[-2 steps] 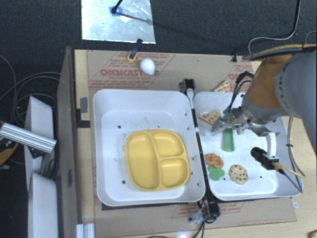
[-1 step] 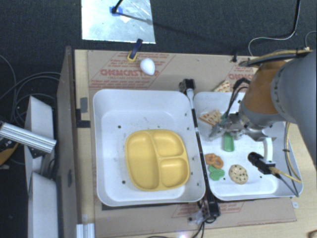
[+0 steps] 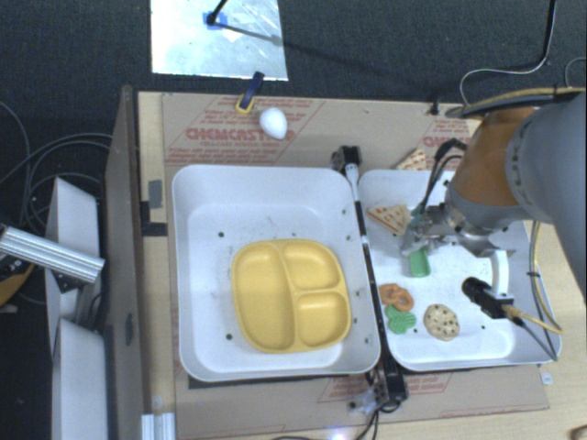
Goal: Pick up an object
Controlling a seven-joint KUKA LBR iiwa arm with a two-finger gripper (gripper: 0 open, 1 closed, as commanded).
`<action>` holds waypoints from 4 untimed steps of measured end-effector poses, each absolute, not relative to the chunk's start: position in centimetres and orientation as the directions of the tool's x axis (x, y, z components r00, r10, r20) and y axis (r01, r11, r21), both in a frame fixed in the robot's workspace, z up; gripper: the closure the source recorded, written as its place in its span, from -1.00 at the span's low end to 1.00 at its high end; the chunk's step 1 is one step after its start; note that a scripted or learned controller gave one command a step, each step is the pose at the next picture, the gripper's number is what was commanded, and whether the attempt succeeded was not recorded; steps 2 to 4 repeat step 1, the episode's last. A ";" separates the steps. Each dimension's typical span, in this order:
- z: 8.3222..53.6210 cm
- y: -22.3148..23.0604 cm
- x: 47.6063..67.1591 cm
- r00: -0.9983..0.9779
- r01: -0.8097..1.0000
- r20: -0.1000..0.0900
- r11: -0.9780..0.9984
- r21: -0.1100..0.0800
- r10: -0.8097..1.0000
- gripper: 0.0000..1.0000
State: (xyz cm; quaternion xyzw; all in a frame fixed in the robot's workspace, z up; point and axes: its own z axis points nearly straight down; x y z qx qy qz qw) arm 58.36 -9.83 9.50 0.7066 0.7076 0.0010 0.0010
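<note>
My gripper [image 3: 420, 244] reaches down into the right bin [image 3: 514, 351], near its middle. A small green block [image 3: 419, 265] lies directly beneath the gripper's tip, touching or almost touching it. A toy pizza slice [image 3: 390, 216] rests just left of the gripper. Toward the bin's front lie an orange pretzel [image 3: 396, 295], a green leafy piece [image 3: 400, 320] and a chocolate-chip cookie [image 3: 441, 321].
The left bin [image 3: 197, 209] holds a yellow divided plate [image 3: 291, 293]. Behind the bins, on the cardboard, sit a white egg [image 3: 272, 122], a small blue and yellow item [image 3: 248, 94] and another pizza-like piece [image 3: 415, 160]. The arm [image 3: 514, 168] covers the right bin's back right.
</note>
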 end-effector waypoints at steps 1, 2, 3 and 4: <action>19.1 -3.1 62.0 -0.012 1.000 0.001 0.012 0.013 1.000 1.00; 19.1 -3.1 62.0 -0.012 1.000 0.001 0.012 0.013 1.000 1.00; 19.1 -3.1 62.0 -0.012 1.000 0.001 0.012 0.013 1.000 1.00; 19.1 -3.1 62.0 -0.012 1.000 0.001 0.012 0.013 1.000 1.00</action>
